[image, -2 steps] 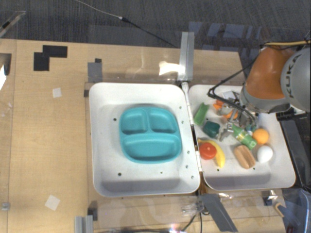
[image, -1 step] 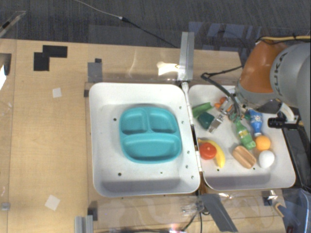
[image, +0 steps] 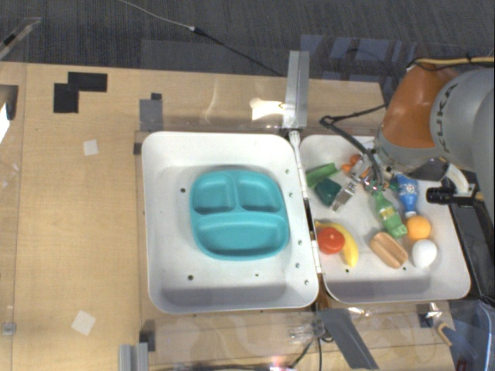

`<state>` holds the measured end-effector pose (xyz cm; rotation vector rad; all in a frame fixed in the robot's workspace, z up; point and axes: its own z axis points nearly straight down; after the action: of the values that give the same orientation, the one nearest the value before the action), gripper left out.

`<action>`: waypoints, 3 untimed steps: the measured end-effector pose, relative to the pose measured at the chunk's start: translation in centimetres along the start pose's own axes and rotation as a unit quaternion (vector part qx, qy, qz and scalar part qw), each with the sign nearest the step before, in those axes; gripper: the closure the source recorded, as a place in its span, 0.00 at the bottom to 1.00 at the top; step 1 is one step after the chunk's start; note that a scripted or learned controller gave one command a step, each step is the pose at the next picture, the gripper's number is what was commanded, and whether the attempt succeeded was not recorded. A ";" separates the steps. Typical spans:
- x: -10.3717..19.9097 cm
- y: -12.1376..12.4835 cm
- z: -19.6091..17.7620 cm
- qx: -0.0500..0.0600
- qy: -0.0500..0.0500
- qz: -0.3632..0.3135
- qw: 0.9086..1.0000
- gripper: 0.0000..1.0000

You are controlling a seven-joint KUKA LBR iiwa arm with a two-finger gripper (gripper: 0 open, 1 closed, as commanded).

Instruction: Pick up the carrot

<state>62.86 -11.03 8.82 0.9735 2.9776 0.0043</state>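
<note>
The carrot (image: pixel 354 161) shows as a small orange piece near the back of the right bin (image: pixel 448 284), mostly covered by the gripper. My gripper (image: pixel 357 179) hangs low over the bin's upper middle, just in front of and touching or almost touching the carrot. The grey arm with its orange band (image: pixel 410 114) reaches in from the right. A green vegetable (image: pixel 320 172) and a dark teal block (image: pixel 328 191) lie just left of the gripper.
The right bin also holds a red tomato (image: pixel 331 239), a banana (image: pixel 350 249), a bread roll (image: pixel 388 250), an orange (image: pixel 418 227), a white egg (image: pixel 424 253), a green bottle (image: pixel 390 212) and a blue bottle (image: pixel 405 192). A teal divided plate (image: pixel 236 211) lies in the left bin (image: pixel 166 284).
</note>
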 end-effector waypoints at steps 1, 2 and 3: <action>0.0 0.0 0.0 0.000 0.000 0.000 1.000 0.00; 0.0 0.0 0.0 0.000 0.000 0.000 1.000 0.00; 0.0 0.0 0.0 0.000 0.000 0.000 1.000 0.00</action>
<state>62.86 -11.03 8.82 0.9735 2.9775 0.0043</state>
